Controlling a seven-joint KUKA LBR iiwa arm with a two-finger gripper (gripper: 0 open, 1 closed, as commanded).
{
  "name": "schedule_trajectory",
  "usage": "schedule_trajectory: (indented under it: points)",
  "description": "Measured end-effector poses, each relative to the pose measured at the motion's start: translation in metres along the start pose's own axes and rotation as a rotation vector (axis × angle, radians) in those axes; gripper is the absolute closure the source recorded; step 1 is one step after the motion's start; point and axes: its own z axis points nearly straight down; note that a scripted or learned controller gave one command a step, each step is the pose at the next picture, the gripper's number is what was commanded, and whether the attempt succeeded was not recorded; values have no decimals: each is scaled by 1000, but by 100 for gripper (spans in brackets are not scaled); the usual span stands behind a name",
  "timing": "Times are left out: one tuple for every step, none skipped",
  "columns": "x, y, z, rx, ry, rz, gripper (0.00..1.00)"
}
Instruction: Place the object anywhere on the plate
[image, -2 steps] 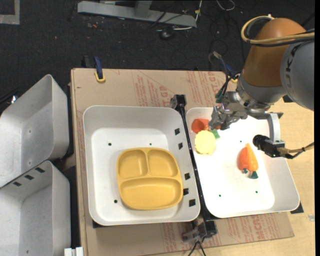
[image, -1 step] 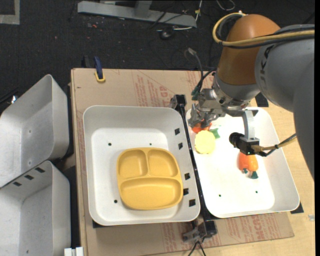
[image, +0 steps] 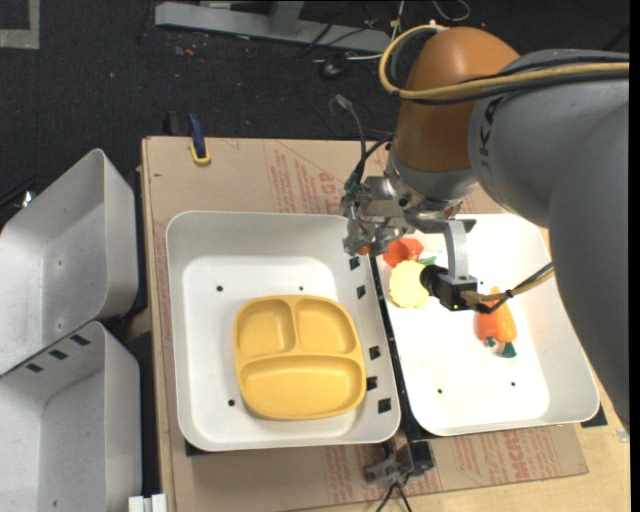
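Note:
A yellow plate (image: 299, 358) with three compartments lies in the left bin (image: 198, 300). In the right bin (image: 480, 395), a pale yellow round piece (image: 406, 288) lies near the top left corner. A small red-orange piece (image: 405, 249) sits just above it. An orange carrot with a green tip (image: 496, 326) lies further right. My gripper (image: 372, 238) hangs over the divider between the bins, just left of the red piece and the pale round piece. The arm's body hides what is under it.
The bins stand on a brown board. Two tilted white trays (image: 60, 290) stand off the bench at the left. The arm's large grey and orange body covers the upper right part of the right bin.

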Motion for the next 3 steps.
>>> schedule_trajectory:
  points:
    - [52,-19,11,4,1,0,100]
    - [51,-16,22,3,-2,4,100]
    - [60,-19,15,1,-1,4,100]
